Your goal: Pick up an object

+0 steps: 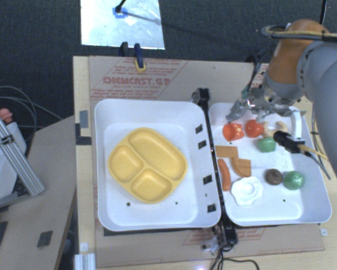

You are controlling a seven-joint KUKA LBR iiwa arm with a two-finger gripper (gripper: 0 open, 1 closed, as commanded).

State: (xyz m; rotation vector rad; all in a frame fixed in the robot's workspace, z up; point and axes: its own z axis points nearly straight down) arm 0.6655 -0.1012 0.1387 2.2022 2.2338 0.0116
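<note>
Tool [252, 107] hovers low over far end of right bin [317, 204], at arm's tip reaching in from right; grip state cannot be told, metal parts overlap. Nothing seen held.

Candidate objects just beneath and beside tool: two orange-red tomato-like pieces [233, 131], green piece [266, 145]. Further toward near side: brown wedges, sausage [224, 174], fried egg [247, 190], brown round piece, green ball [293, 180].

Left bin [109, 207] holds yellow divided tray [147, 164].

Step judged: approach, before grasp. Next move calls for straight descent onto one tomato piece, avoiding neighbours crowded close.
</note>
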